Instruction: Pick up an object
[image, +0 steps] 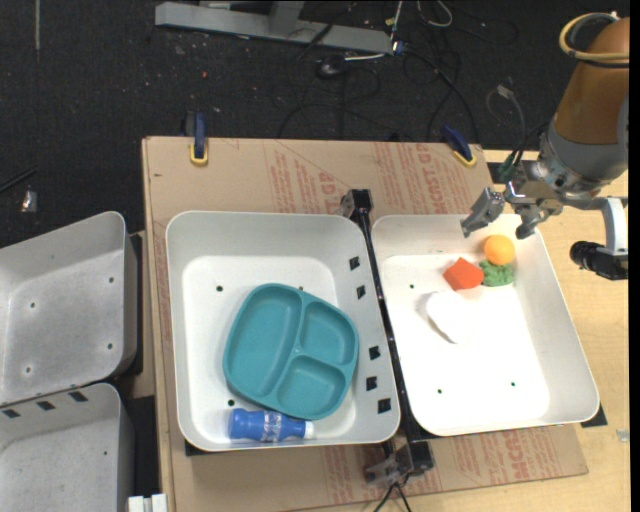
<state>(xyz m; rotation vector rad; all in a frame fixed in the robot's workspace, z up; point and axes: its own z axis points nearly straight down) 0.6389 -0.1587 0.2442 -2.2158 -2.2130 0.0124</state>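
In the right bin (560, 340), near its far edge, lie an orange ball (499, 249), a green piece (497, 272) just under it, a red-orange block (462, 274) to their left and a white lump (450, 315) closer to the middle. My gripper (504, 216) hovers above the bin's far right corner, just above the orange ball. Its two fingers are spread apart with nothing between them. The left bin (195, 300) holds a teal divided plate (291, 350) and a blue bottle (268, 426) lying along the near wall.
Both bins sit on a cardboard sheet (300, 170) held by clamps at the back. White perforated panels (60, 300) lie at the far left. Cables and a grey bar (270, 25) run across the dark floor behind.
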